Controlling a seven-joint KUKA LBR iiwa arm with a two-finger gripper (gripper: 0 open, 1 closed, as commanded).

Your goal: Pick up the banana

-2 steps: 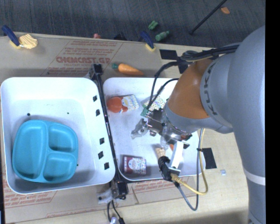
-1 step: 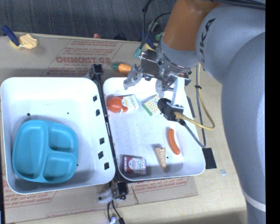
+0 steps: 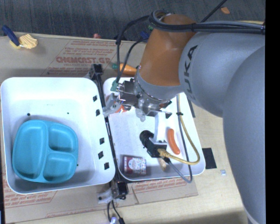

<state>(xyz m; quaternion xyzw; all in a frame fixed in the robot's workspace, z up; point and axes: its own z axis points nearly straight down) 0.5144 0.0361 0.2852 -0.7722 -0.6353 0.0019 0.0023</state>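
Our hand (image 3: pixel 121 100) hangs over the upper left corner of the right bin (image 3: pixel 130 139). We cannot tell whether it is clenched or where the banana lies, since the arm (image 3: pixel 210 55) covers that corner. We should confirm a grasp, then lift slowly.

Inventory by count: two white bins, left bin (image 3: pixel 9 92) and right bin (image 3: pixel 130 134). One blue compartment tray (image 3: pixel 45 150), in the left bin. One orange hot dog (image 3: pixel 173 141) and one dark red box (image 3: pixel 134 165), both in the right bin. One arm (image 3: pixel 200 55). Items under the arm cannot be counted.
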